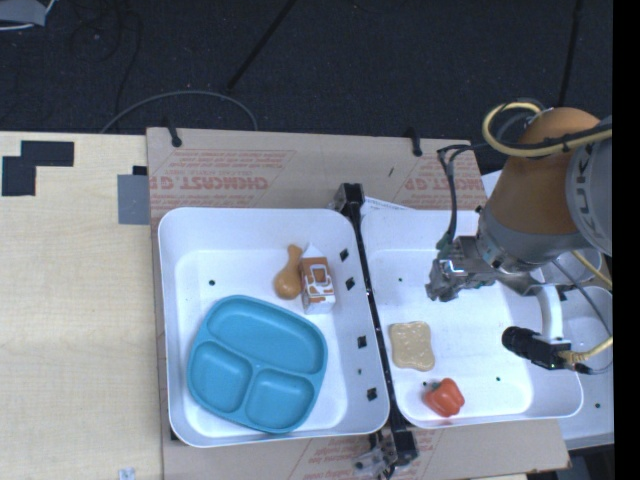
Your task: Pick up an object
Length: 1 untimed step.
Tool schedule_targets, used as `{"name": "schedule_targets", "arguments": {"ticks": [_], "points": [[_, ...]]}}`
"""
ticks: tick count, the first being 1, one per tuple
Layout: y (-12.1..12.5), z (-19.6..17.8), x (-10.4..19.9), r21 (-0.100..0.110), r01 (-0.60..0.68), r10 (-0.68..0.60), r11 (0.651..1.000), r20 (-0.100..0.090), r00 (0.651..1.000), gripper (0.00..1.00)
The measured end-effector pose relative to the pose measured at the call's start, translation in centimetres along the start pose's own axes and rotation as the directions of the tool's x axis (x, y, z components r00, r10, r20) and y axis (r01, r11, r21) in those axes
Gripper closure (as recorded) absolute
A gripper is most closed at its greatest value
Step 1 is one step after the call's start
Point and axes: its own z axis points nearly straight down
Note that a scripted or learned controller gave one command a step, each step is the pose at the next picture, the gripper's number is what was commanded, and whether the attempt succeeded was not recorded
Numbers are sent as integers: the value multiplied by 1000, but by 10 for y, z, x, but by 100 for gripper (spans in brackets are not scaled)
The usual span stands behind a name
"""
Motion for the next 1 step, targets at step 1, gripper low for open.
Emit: {"name": "schedule_targets", "arguments": {"ticks": [1], "points": [[10,2,41,0,-2,2,1000,1,1000,100]]}}
